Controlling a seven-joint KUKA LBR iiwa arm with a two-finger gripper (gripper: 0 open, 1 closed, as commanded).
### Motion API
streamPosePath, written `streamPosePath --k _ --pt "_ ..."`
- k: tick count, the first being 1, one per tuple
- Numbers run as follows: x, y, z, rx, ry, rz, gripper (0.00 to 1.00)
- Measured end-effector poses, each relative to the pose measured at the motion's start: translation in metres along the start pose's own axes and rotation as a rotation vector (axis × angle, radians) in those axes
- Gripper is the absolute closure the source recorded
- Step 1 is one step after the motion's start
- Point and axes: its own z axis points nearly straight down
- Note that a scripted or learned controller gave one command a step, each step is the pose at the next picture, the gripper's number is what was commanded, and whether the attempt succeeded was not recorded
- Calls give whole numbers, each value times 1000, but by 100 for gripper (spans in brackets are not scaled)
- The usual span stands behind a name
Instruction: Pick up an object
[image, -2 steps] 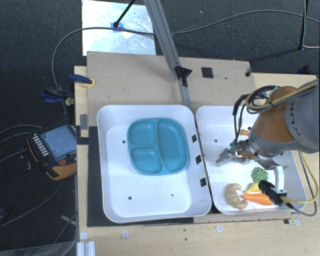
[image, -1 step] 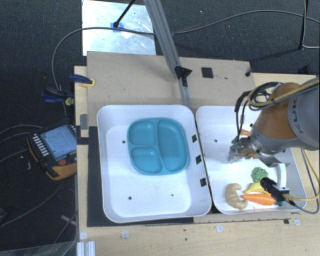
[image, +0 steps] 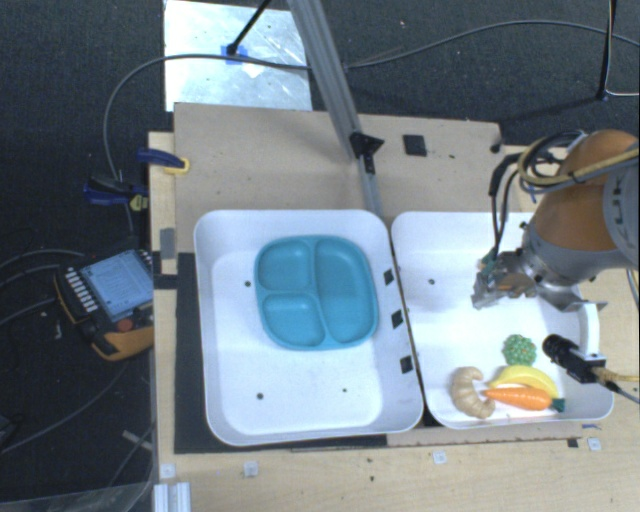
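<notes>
- Two white bins sat side by side; the left bin (image: 230, 400) held a blue divided plate (image: 316, 291).
- Toy croissant (image: 470, 391), carrot (image: 520, 398), banana (image: 530, 378) and broccoli (image: 518, 349) clustered in the right bin's (image: 440, 260) near corner.
- The gripper (image: 492, 289) hovered just above-left of the broccoli, apart from it; its grip could not be told.

Clustered at five o'clock in the right bin lie a green broccoli (image: 518, 349), yellow banana (image: 527, 377), orange carrot (image: 518, 398) and tan croissant (image: 468, 391), the carrot touching banana and croissant.
</notes>
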Motion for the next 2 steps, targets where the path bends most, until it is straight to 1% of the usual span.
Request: streamPosePath --k 1,2 --pt "0 2 -44 0 0 -1 100" --pt "57 2 -37 5 3 -6 100"
